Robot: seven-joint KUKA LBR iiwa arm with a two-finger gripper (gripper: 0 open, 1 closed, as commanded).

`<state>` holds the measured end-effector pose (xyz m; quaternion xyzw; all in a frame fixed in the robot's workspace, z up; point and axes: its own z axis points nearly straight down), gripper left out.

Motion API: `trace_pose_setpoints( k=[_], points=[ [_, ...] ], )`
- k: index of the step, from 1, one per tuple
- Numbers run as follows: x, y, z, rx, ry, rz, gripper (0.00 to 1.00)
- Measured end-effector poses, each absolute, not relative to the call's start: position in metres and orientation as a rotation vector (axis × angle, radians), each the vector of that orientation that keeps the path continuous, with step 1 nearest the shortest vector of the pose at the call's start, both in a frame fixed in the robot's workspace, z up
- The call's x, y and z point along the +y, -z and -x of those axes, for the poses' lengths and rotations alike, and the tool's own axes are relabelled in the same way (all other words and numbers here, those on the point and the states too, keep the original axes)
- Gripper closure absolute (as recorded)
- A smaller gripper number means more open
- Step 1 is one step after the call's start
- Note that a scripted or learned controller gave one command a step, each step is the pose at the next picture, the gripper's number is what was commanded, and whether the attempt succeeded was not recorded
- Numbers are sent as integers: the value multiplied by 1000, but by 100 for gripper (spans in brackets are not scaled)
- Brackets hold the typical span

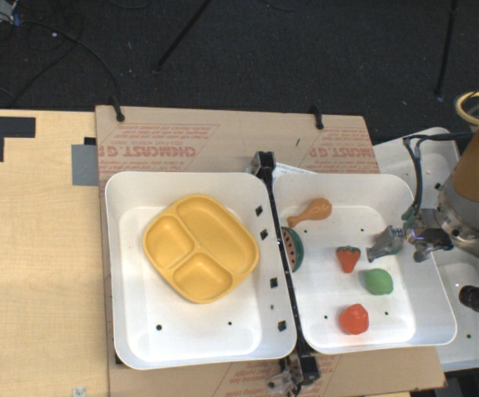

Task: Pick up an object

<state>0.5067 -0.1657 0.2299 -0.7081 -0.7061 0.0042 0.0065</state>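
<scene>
The right bin (396, 190) holds several toy foods. A tan drumstick (311, 212) lies near its back left, and a watermelon slice (293, 249) leans against the divider. A red strawberry (348, 258) sits mid-bin, a green round fruit (378, 282) to its right, and a red tomato (354, 318) near the front. My gripper (403, 249) hovers over the bin's right side, just above and right of the green fruit. It is open, with nothing between its fingers.
A yellow divided plate (199, 246) lies in the left bin (140, 337). A black divider (279, 255) separates the bins. Cardboard (222, 143) backs them, and the wooden bench (32, 263) extends to the left.
</scene>
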Motion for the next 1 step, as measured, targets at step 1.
trace_pose_setpoints(
  k=[1],
  points=[
    [-165,-236,-509,-2219,-3,2219,0]
  ],
)
